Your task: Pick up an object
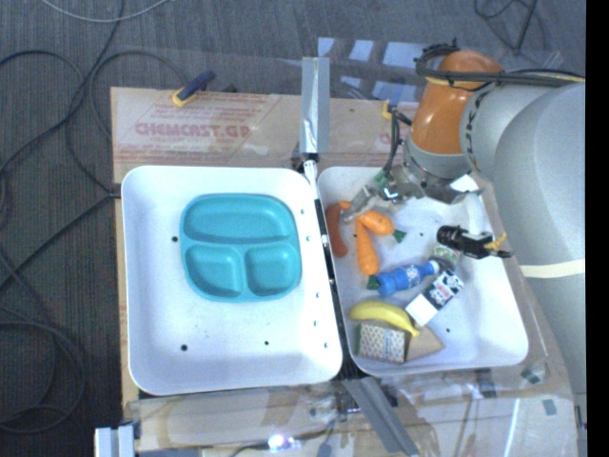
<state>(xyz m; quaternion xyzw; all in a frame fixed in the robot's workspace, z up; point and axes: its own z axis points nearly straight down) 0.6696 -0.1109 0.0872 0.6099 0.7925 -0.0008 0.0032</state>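
We see the end effector (pixel 376 196) lowered into the right bin (pixel 495 346), just above the orange carrots (pixel 367 241), likely lined up for a grab there. We cannot tell its state. The blue bottle (pixel 407 277) and banana (pixel 383 314) lie nearer the front, crowded together. The left bin (pixel 152 350) carries a teal tray (pixel 242 246), probably the drop spot.

Dark grey carpet floor (pixel 238 27), loose black cables (pixel 57 65), brown board (pixel 209 131) under bins
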